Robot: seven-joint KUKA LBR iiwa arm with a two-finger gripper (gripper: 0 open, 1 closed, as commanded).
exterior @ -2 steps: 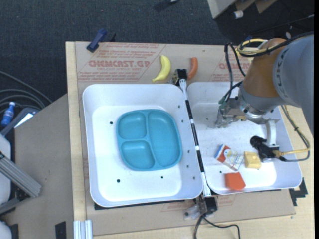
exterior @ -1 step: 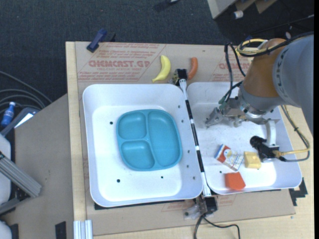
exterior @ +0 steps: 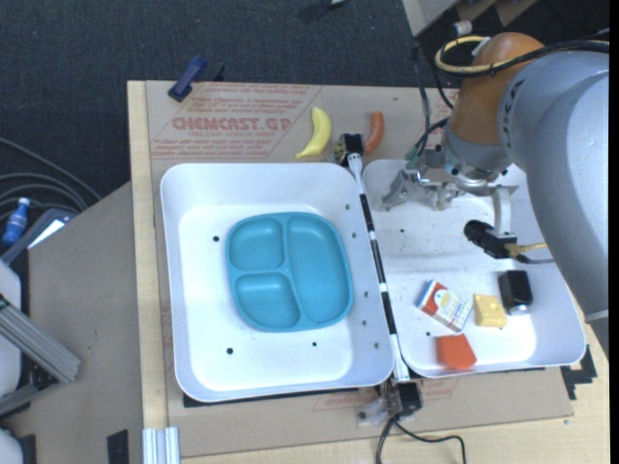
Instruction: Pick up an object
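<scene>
Camera view is showing me the gripper (exterior: 423, 188) hanging open and empty at upper right, while I am eyeing the orange block (exterior: 456, 352) at lower right, probably light, stiff, best pinched across flat sides.

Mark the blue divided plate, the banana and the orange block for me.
blue divided plate (exterior: 289, 271): camera view, its centre ridge.
banana (exterior: 316, 134): camera view, mid-curve.
orange block (exterior: 456, 352): camera view, top face.
</scene>
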